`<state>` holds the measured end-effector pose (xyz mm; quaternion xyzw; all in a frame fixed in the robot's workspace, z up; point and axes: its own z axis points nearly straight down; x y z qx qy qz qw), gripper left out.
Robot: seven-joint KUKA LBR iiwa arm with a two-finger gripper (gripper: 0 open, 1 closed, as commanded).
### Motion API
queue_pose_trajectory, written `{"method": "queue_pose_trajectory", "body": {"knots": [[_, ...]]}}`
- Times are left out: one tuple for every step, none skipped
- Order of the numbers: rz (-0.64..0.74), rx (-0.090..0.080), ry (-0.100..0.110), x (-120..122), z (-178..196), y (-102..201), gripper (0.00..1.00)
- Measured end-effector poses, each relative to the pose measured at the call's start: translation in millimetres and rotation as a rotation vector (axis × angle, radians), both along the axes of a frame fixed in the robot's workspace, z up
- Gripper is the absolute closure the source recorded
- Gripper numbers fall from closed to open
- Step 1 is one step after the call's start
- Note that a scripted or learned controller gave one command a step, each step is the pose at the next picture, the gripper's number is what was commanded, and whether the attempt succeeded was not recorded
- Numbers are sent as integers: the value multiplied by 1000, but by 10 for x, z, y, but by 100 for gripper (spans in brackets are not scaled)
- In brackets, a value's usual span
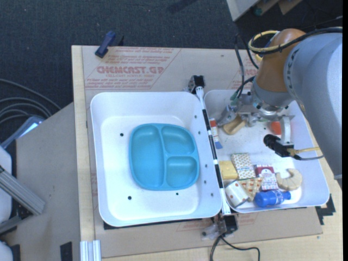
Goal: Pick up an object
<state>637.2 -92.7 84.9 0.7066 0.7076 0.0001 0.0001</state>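
The claw is down low in a corner of the right bin. A tan piece lies right at its tip, on the side toward the divider. From where I stand the two look to be touching, but the wrist covers the business end. I cannot tell whether the claw is open or closed, nor whether the tan piece is in it or merely beside it. The piece seems to rest on the bin floor, not lifted.

Just to the other side of the claw, toward the arm, is an orange bit. A pen lies along the divider, just beyond the tan piece. Well toward the front edge from the claw sits the main heap: a yellow block, a patterned box, a red box, a pale crescent and a blue bottle. They are crowded together and apart from the claw. Across the divider, well away from the claw, the left bin holds a blue plate.

As I judge it, the approach is done and the pick is at the grasp stage. Nothing is clearly off the floor, so a sure hold on the tan piece and the lift are what remain.
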Motion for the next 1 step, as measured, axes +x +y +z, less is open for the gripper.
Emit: {"method": "queue_pose_trajectory", "body": {"knots": [[0, -1, 3, -6, 99, -1, 100]]}}
